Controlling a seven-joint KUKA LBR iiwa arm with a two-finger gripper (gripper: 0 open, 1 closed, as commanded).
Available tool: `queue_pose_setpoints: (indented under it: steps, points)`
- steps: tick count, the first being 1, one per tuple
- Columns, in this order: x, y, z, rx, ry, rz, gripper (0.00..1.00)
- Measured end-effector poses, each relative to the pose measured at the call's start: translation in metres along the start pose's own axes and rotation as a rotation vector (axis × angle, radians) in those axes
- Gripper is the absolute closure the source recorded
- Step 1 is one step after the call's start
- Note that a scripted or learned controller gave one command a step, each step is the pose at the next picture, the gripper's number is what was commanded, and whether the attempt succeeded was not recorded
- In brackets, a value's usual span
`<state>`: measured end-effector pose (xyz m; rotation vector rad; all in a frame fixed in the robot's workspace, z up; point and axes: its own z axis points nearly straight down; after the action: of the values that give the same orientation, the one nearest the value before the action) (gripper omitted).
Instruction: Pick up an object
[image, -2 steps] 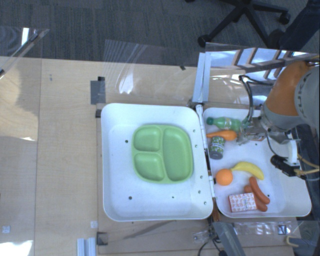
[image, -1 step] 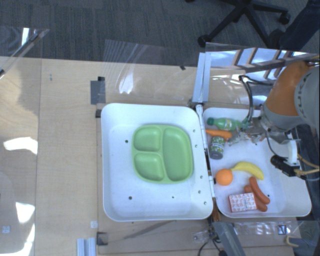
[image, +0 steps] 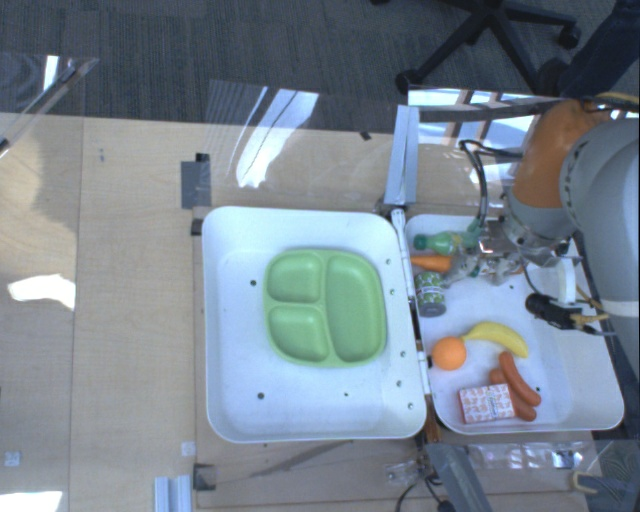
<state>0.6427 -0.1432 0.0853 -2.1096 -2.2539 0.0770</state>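
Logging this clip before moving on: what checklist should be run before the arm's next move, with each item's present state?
1. Gripper over the right bin: ok.
2. Something between its fingers: cannot tell.
3. Carrot and green bottle close to the gripper: ok.
4. Banana, orange, sausages and box lying apart from the gripper: ok.
5. Green plate flat in the left bin: ok.

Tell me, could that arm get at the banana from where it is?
Probably yes. The banana lies in the open in the right bin, with nothing on top of it; the orange and sausages sit beside it. The tool is in the same bin, near its far end.
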Motion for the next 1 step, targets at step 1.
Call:
queue_pose_setpoints:
  steps: [1]
  points:
    - [0.0047, 0.0015, 0.0005, -0.003, -0.010, 0.043, 0.00]
